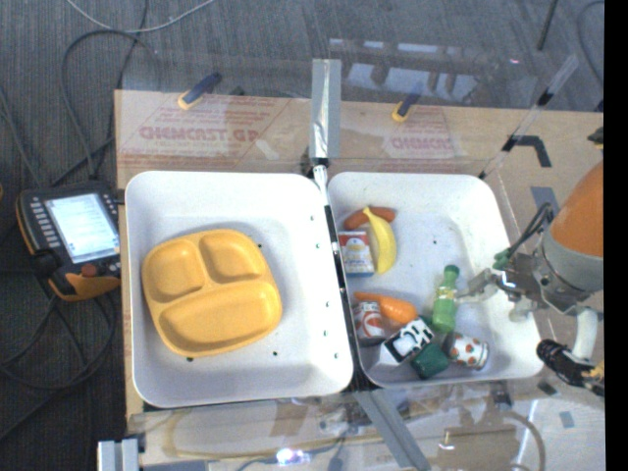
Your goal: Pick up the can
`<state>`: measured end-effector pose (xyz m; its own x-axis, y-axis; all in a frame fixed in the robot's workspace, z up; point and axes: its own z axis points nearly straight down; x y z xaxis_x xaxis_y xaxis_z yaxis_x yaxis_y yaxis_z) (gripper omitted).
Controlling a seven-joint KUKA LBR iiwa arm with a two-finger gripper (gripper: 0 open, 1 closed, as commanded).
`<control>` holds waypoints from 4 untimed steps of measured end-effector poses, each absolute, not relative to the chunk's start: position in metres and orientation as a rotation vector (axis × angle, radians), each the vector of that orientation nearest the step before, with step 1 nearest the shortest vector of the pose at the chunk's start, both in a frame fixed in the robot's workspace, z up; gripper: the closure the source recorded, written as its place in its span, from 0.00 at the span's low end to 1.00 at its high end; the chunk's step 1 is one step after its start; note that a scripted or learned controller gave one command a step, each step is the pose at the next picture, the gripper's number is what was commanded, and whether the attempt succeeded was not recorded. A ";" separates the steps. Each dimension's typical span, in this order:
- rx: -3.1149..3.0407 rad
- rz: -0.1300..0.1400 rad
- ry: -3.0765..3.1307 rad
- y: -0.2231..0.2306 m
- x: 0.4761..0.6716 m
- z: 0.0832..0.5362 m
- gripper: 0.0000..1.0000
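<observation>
A small can (pixel 470 351) with a red and white label lies on its side near the front right corner of the right bin (pixel 471 199). A dark green item (pixel 430 361) touches its left end. My gripper (pixel 494 283) hangs at the bin's right rim, behind and to the right of the can and apart from it. A green bottle (pixel 446 300) stands between them. Nothing shows in the gripper. The grey arm with its orange band (pixel 587 219) comes in from the right edge.
The right bin also holds a banana (pixel 383 238), a small carton (pixel 357 252), a carrot (pixel 391 307), a red and white pack (pixel 369 320) and a black and white item (pixel 409 340). A yellow divided plate (pixel 210 289) lies in the left bin (pixel 157 381). A teach pendant (pixel 71 229) sits at far left.
</observation>
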<state>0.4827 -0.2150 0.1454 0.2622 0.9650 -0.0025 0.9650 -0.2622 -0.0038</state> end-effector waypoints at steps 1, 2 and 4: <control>-2.284 0.006 -2.156 -0.195 0.486 0.191 0.00; -2.395 -0.008 -2.025 -0.211 0.487 0.107 0.00; -2.436 -0.016 -1.981 -0.206 0.489 0.096 0.00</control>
<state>0.4886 -0.2063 0.0957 0.2040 0.9789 0.0086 0.9789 -0.2041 0.0052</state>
